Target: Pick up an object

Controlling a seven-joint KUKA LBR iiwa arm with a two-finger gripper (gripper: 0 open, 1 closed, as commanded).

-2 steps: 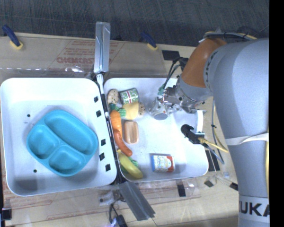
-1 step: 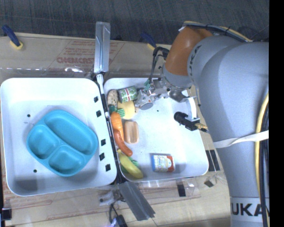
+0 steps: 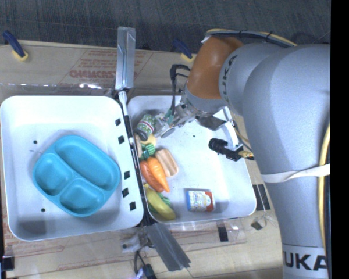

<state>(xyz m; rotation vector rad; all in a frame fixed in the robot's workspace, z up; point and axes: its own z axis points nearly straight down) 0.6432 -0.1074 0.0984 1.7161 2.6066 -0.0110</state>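
The arm is reaching in from the right and hanging over the far left corner of the right bin (image 3: 235, 205), the end effector (image 3: 173, 120) sitting low, just beside a small green-labelled can (image 3: 145, 125) lying against the bin's left wall. Whether the fingers are apart or together, I cannot tell; the wrist and its orange band (image 3: 212, 68) are covering most of the tool. Nothing is visibly held. Along the same wall, nearer the camera, are lying a toy carrot (image 3: 154, 174), a hot dog in a bun (image 3: 167, 161) touching it, and a banana (image 3: 160, 205) at the near corner; a small orange-labelled packet (image 3: 199, 200) is sitting apart on the bin floor. The left bin (image 3: 17, 156) is holding a blue divided tray (image 3: 75, 174). Judgement: the can is the likeliest target. It looks light and rigid, but its round, smooth side will be prone to rolling or slipping, so gripping across its diameter at mid-length seems best. The wall close behind it is leaving little room for one finger, which could spoil the try.
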